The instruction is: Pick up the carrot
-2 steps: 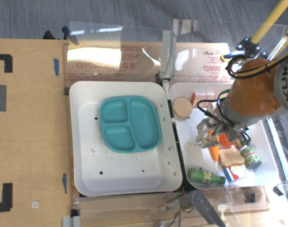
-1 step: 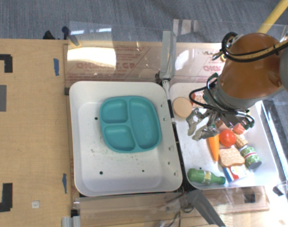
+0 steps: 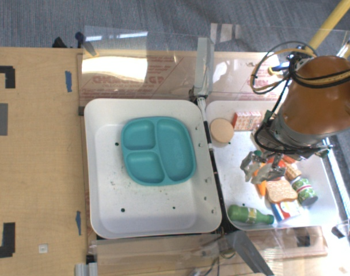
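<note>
I hang over the right bin (image 3: 239, 154), my gripper (image 3: 260, 168) low among crowded toys. The carrot (image 3: 261, 186) lies just beneath me, touching the bread slice (image 3: 280, 192). Whether my fingers are clenched I cannot tell; I should close on orange alone

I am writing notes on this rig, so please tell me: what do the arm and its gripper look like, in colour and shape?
The arm has a rounded, glossy orange-brown section above the wrist, with darker grey below. Black cables loop beside it. The gripper is small, of grey metal.
</note>
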Controlling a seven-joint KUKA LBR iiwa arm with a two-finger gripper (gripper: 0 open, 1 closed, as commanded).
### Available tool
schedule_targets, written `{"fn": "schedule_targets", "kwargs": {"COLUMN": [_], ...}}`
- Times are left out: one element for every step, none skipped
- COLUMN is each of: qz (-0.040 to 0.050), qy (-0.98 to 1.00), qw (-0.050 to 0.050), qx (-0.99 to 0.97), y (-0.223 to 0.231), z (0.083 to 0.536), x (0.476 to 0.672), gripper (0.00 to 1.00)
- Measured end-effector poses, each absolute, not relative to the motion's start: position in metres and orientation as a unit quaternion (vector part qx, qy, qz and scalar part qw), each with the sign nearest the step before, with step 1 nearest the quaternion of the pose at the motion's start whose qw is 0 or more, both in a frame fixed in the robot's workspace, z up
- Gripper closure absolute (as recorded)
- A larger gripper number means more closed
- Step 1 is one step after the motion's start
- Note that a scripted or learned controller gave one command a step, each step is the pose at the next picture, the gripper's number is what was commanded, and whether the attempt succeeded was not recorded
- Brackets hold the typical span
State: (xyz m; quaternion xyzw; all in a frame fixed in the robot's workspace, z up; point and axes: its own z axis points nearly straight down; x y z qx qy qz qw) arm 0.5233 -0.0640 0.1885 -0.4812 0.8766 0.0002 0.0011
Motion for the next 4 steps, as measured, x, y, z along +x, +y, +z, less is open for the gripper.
{"fn": "schedule_targets", "kwargs": {"qz": [-0.0002,-0.0039,-0.0033,-0.0002], "qy": [0.872,0.876,0.745,0.691], "qw": [0.002,0.008,0.004,0.002], "qx": [-0.489,-0.483,-0.667,-0.722], "y": [-0.131,-0.059,-0.132,-0.205], "z": [0.095,0.227,0.348,0.333], "x": [0.480,0.484,0.492,0.480], "gripper": [1.00,1.00,1.00,1.00]}}
